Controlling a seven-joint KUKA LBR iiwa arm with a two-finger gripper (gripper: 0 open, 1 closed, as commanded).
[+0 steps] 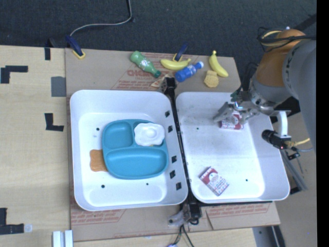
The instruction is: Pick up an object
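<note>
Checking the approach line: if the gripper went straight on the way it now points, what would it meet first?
Probably the small red-and-white packet right beneath the gripper, in the right bin; depth is unclear.

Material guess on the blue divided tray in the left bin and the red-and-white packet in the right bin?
Blue divided tray: likely moulded plastic, smooth semi-gloss; uniform colour, rounded compartment walls. Red-and-white packet: seems printed foil or plastic film, possibly thin card; flat, printed face, too small to settle.
</note>
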